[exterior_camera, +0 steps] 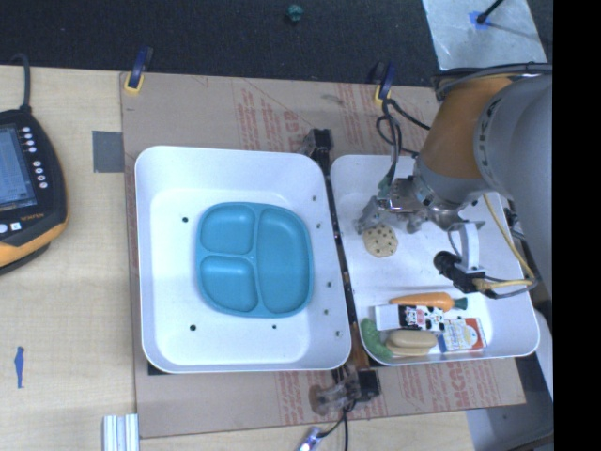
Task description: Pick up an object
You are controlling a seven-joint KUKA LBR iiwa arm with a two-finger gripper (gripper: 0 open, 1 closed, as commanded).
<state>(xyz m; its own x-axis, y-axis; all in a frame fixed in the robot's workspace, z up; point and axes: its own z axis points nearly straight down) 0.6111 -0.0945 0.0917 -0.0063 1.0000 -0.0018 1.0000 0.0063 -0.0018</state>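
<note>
My gripper [373, 221] hangs in the right bin [516, 344], near its back left part, with the arm coming in from the right. Its fingers stand apart, open, with nothing between them. A round tan cookie [380, 242] with dark specks lies on the bin floor just in front of the fingertips, apart from them. Along the front wall of that bin lie an orange carrot [427, 301], a white printed carton [441, 327], a beige bread roll [410, 342] and a green piece [369, 341] partly under the roll.
The left bin [160, 252] holds a blue divided plate [254, 257]. A black cable part [460, 272] of the arm hangs over the right bin's middle. A teach pendant [23, 191] lies at the far left of the bench.
</note>
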